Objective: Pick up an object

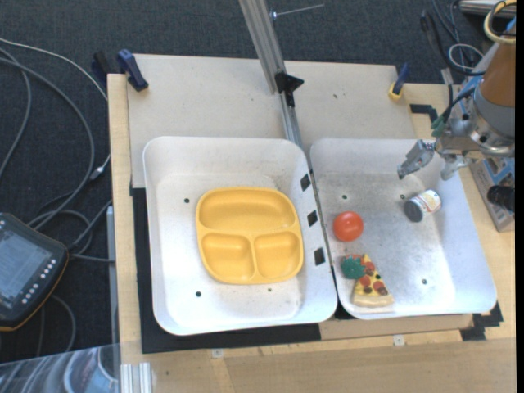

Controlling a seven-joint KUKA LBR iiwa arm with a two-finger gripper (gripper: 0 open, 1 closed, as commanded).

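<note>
Objects for picking all lie in the right bin; nothing is lifted yet, so the whole grasp looks still to do. Nearest, at about six o'clock in that bin, lies a toy pizza slice; a red ball sits toward nine o'clock. Farther, near two o'clock, a small can lies on its side. Just beyond it hangs the gripper, fingers spread, gripping nothing.

Bare floor around can
</note>
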